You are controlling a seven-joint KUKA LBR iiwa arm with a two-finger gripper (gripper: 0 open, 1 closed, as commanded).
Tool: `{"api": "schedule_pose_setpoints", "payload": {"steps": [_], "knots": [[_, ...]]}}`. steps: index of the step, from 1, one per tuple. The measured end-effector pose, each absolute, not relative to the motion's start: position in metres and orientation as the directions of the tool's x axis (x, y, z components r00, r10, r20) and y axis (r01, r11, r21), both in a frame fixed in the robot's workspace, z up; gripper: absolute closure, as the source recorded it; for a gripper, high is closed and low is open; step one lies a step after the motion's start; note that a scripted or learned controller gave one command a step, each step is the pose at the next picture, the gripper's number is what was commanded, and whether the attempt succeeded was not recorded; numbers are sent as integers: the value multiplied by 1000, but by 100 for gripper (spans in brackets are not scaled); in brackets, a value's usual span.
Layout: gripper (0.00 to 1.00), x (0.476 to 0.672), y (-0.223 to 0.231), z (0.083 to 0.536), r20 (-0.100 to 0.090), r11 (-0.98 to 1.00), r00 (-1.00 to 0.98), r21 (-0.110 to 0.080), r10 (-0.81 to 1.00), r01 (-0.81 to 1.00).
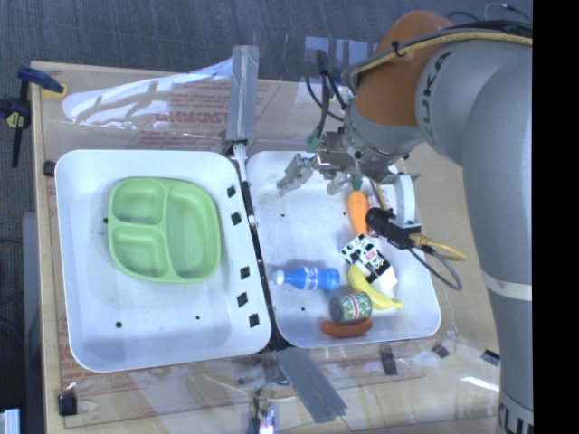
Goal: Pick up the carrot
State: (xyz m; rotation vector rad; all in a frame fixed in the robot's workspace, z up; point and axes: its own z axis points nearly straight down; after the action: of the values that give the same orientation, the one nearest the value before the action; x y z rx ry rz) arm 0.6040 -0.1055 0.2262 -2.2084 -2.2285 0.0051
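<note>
Gripper: the gripper [318,172] hangs over the back part of the right bin, just left of the carrot; one grey finger [291,172] splays out to the left, the other is muddled by the wrist hardware, so whether it is apart or together cannot be told. Nothing shows between the fingers.
Carrot: the carrot [358,212] lies in the right bin [298,233], orange, running roughly front to back, its top end just under the wrist.
Arm: the grey arm [479,152] fills the right side, its orange band [403,70] above the wrist, cables looping around it.
Other contents of right bin: a black-and-white cow-patterned carton [369,257] just in front of the carrot; a banana [373,292] touching it; a small can [350,307]; a sausage [346,328] at the front wall; a blue bottle [308,278] lying on its side.
Left bin: the left bin [90,324] holds a green divided plate [165,229].
Bench: the bench [136,102] is pale wood under clear plastic sheeting, with a blue clamp [36,81] at its back left corner and grey tape at the front.
Floor: dark grey carpet [136,16] beyond the bench.
</note>
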Motion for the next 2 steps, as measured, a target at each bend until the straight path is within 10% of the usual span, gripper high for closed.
{"api": "schedule_pose_setpoints", "payload": {"steps": [1,2], "knots": [[0,636,-98,171,0,23,-23,-7,1000,1000],[0,613,-179,184,1,140,-140,-4,990,990]]}}
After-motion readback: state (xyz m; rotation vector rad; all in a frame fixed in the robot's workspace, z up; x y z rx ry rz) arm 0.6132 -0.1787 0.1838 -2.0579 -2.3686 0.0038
